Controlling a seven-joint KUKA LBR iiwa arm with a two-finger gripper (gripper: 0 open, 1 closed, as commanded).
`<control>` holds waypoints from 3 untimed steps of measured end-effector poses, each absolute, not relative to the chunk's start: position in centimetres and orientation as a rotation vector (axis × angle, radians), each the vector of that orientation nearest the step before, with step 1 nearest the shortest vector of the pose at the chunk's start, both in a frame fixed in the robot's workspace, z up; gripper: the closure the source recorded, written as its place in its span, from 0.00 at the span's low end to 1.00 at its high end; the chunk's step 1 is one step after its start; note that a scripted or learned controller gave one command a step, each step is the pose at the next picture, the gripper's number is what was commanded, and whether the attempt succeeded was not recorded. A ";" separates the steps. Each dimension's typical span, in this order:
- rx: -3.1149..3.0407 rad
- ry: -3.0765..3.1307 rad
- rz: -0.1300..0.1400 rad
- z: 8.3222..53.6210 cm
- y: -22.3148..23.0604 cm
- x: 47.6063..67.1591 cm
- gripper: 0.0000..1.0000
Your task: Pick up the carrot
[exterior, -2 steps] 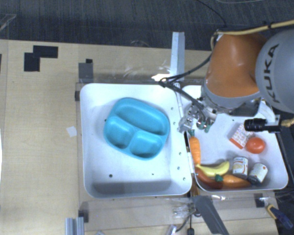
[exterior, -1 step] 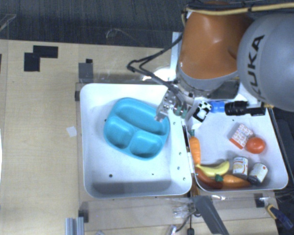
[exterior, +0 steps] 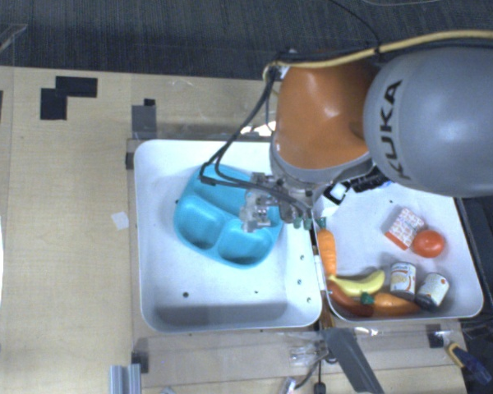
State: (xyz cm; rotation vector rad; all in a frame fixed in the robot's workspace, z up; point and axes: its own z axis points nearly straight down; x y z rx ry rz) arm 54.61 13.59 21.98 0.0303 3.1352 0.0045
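Observation:
The carrot (exterior: pixel 328 253) is orange with a green top. It lies lengthwise against the left wall of the right bin (exterior: pixel 468 290), just above a banana. My gripper (exterior: pixel 264 210) hangs over the left bin (exterior: pixel 160 245), above the right rim of a blue two-part dish (exterior: pixel 218 226). It is to the left of the carrot, on the other side of the wall between the bins. Nothing orange shows at the gripper. The arm's orange band and grey body cover the back of both bins.
In the right bin, a yellow banana (exterior: pixel 359 284) lies on an orange-brown item (exterior: pixel 390 304). Two small cans (exterior: pixel 403 277) (exterior: pixel 432 288), a red tomato (exterior: pixel 428 243) and a red-and-white packet (exterior: pixel 403 226) are also there. Black cables run from the wrist over the dish.

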 end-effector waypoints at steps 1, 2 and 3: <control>0.031 3.126 0.010 23.2 13.7 54.8 1.00; -0.655 3.059 0.003 24.3 10.5 59.9 1.00; -1.096 2.929 0.001 24.1 8.7 63.6 1.00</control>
